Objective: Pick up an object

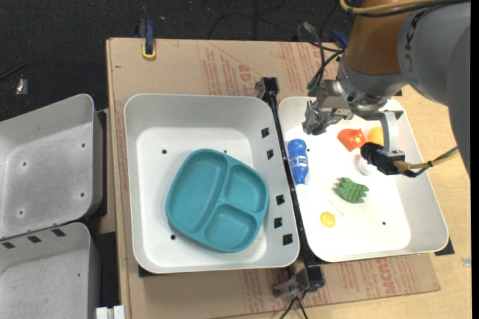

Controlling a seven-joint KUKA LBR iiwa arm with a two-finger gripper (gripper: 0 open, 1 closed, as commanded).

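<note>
Tray [217, 199] in left bin [142, 160]; bottle [298, 160] in right bin [419, 224]

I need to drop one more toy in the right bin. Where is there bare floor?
Right bin: bare along the near edge, beyond the yellow piece and green toy. Crowded at the far end, around the gripper, blue bottle and orange toy.

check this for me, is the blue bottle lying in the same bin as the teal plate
No, the blue bottle lies in the right bin by its left wall, while the teal plate sits in the left bin.
</note>
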